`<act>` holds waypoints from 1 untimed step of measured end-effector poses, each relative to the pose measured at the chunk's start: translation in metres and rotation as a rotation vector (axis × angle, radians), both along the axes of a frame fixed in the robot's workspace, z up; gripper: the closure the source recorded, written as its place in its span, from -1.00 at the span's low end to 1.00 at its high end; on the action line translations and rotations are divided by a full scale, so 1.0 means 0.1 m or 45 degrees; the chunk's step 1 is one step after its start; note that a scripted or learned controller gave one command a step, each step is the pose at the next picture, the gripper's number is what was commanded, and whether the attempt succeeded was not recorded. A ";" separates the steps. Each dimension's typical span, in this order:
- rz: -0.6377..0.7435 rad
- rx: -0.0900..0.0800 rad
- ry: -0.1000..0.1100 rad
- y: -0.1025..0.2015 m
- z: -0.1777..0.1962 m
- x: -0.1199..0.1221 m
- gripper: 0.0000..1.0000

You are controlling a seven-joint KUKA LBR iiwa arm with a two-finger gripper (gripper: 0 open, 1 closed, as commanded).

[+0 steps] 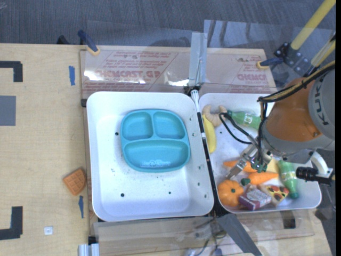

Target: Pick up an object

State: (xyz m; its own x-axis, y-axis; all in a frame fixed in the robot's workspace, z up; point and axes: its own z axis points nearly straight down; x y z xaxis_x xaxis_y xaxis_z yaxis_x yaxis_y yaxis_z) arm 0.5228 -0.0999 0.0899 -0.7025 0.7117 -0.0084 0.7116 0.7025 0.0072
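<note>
- Gripper (254, 161) is low in the right bin (314, 199), right over the toy pile; I cannot tell how it is set.
- Toy carrot (261, 178) lies just below it.
- Orange pumpkin (230, 192) sits below-left.
- Blue plate (155, 141) rests far left.

Pale wooden worktop (37, 143) carrying two white bins side by side

The left bin (101, 159) sat near the middle of the worktop and the right bin (314, 196) touched it towards the right edge. A small orange waffle-patterned piece (75, 181) lay on the bare wood just left of the left bin, near the front edge. Black markings (15, 71) and blue tape strips (72, 74) showed on the worktop's left part.
</note>
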 end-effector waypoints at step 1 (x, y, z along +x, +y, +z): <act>0.005 -0.003 -0.016 0.01 0.13 0.04 1.00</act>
State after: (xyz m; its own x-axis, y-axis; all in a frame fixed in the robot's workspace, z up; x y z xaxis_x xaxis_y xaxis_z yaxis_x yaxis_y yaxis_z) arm 0.5269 -0.0993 0.1026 -0.7051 0.7089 -0.0194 0.7087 0.7053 0.0144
